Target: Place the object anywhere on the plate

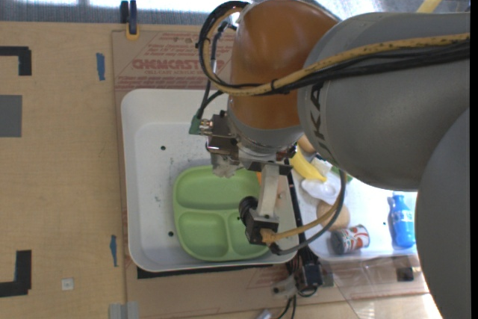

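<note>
The arm (373,86) reaches over the left bin (138,160), and its gripper (223,163) hangs at the upper edge of the green plate (202,209), which lies flat in the lower half of that bin. The wrist hides the gripper's end, so I cannot tell how far open it is or whether it has hold of anything. Loose things lie in the right bin (373,194), apart from the plate: a yellow piece (310,168) touching a white one (321,189), a red-and-white can (351,239) and a blue bottle (401,220); which of them is the object to place cannot be told.
</note>
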